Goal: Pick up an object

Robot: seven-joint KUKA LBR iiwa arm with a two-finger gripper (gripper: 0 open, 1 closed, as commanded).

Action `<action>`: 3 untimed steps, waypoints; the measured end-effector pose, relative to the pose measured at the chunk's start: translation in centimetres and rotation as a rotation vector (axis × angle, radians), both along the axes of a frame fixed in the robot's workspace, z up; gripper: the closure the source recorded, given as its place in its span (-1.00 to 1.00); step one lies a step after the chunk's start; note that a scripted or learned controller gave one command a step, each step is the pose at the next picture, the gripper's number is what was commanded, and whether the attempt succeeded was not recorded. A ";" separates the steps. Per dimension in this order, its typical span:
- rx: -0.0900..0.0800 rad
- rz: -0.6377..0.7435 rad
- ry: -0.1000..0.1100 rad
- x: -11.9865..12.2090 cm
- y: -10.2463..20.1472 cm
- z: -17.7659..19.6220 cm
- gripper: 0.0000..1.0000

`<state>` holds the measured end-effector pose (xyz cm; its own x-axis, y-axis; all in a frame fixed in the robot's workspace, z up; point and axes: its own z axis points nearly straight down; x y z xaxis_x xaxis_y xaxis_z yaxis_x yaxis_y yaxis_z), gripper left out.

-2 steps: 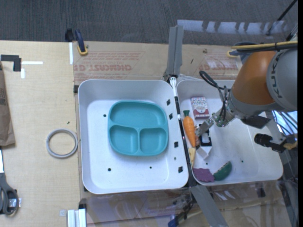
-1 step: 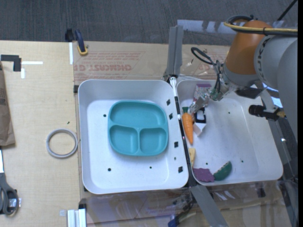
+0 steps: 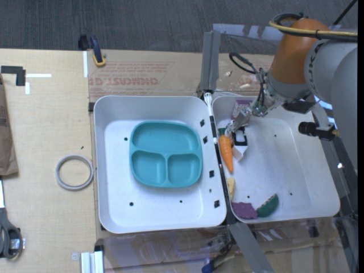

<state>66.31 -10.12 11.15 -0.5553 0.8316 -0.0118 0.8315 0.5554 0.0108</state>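
Scissors (image 3: 10, 240) cut by left edge, brown bag (image 3: 7, 131) cropped at left, gripper (image 3: 240, 131) fingers too small to tell

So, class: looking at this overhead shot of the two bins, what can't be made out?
- Gripper, camera view: too small and cluttered to tell whether it grips anything.
- Top of the carrot: partly behind the gripper.
- Scissors: cut off by the left edge.
- Purple object: too small to identify.

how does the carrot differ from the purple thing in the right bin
The carrot is orange, long and tapered; the purple thing is a squat, rounded lump. The carrot lies lengthwise along the bin's left wall, just below the gripper, while the purple thing sits in the near left corner beside a green piece, away from the gripper. Both rest on the floor of the right bin.
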 end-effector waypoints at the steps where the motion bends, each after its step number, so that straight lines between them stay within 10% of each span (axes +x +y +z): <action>1: 0.002 0.046 0.013 -0.3 6.3 8.1 -1.00; 2: 0.000 0.249 0.014 -0.4 -0.5 -1.8 -1.00; 3: -0.002 0.250 0.010 -0.3 -0.5 -0.8 1.00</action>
<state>66.04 -10.63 10.33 -0.7440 0.6682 -0.0066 0.6682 0.7440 0.0019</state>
